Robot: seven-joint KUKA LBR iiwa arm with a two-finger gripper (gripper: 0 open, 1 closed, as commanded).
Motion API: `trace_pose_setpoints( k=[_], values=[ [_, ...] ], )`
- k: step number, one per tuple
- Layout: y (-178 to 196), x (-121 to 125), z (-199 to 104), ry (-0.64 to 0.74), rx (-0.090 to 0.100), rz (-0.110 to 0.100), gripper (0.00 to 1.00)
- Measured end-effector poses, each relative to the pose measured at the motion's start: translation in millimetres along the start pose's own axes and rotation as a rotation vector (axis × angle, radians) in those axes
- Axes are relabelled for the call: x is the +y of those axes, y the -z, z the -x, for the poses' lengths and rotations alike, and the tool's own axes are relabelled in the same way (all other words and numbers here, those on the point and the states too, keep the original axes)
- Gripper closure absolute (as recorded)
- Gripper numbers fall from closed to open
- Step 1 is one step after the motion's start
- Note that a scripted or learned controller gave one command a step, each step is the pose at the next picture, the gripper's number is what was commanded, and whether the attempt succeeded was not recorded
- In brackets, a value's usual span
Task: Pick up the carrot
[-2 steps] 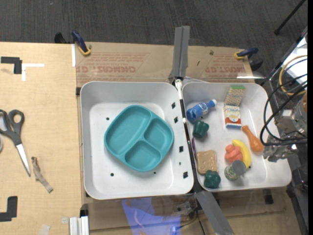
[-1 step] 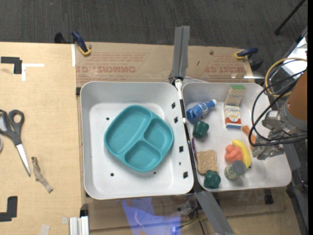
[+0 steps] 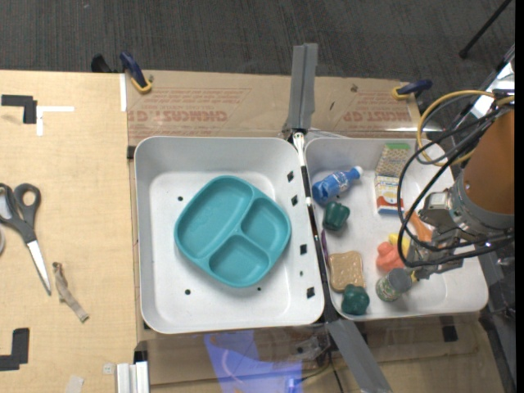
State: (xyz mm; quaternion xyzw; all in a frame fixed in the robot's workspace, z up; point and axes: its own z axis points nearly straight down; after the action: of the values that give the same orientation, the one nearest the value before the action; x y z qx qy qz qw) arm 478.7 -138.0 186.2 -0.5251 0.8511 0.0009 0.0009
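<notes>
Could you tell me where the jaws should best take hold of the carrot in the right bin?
Probably across the carrot's exposed orange body, coming straight down from above. It lies low on the right bin floor, crowded by the gripper and a grey can, so side approaches look blocked.

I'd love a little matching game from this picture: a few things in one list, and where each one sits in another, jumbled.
Things:
1. teal divided plate
2. blue bottle
3. scissors
4. slice of bread

Places:
A. on the wooden bench, left of both bins
B. near the back of the right bin
C. in the left bin
D. near the front of the right bin

Pairs: 1-C, 2-B, 3-A, 4-D
</notes>
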Motion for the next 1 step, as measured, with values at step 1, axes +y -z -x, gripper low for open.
trace_pose_setpoints(
  k=[1],
  values=[
    [120.6,5.0,11.5,0.302,-0.001,-0.002,1.0]
  ],
)
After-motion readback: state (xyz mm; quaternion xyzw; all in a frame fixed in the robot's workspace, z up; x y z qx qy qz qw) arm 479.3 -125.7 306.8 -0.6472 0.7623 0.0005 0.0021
